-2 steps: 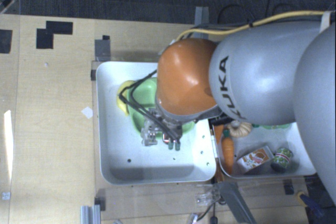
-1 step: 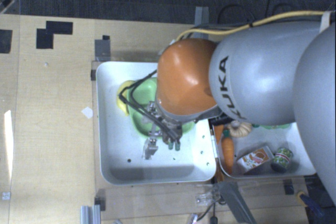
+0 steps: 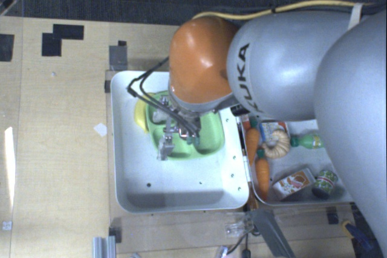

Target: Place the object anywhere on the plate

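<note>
Plate [image 3: 208, 136] directly under gripper [image 3: 164, 151]

The plate [image 3: 208, 136] lies in the left bin [image 3: 139, 190]; right of that bin, the neighbouring bin [image 3: 261, 195] holds a carrot [image 3: 262, 172] and a carton [image 3: 292, 183].

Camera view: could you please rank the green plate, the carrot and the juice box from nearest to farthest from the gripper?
1. Green plate, left bin, directly under the gripper.
2. Carrot, right bin's left edge.
3. Juice box, further right in that bin.
</note>
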Controlling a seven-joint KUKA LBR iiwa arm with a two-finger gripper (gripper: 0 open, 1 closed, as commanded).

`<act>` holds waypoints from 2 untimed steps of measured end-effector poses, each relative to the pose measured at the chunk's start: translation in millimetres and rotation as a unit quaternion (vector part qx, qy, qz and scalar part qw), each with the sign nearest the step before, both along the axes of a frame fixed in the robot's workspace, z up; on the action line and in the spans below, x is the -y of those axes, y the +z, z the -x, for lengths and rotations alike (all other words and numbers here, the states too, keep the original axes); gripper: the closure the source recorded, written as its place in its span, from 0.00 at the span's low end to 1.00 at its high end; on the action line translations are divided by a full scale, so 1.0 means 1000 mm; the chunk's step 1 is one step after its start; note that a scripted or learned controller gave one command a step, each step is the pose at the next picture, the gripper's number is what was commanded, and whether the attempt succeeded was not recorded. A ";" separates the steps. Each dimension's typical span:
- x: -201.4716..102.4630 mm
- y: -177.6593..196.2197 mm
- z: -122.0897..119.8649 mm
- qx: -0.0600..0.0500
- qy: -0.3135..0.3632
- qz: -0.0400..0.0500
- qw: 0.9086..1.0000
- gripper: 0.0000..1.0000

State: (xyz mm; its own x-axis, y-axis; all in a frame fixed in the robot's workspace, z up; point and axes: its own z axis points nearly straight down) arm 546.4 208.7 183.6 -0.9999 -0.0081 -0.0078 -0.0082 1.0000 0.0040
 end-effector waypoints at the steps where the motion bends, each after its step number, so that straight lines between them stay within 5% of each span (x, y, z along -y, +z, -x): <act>1: 0.078 0.052 0.023 0.000 -0.057 0.000 0.998 0.00; 2: 0.129 0.075 -0.001 0.000 -0.160 0.000 0.987 0.00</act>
State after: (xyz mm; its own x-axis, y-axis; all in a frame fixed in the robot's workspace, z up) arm 547.0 80.0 258.5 -0.9512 0.3085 -0.0077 0.3085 0.9512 0.0041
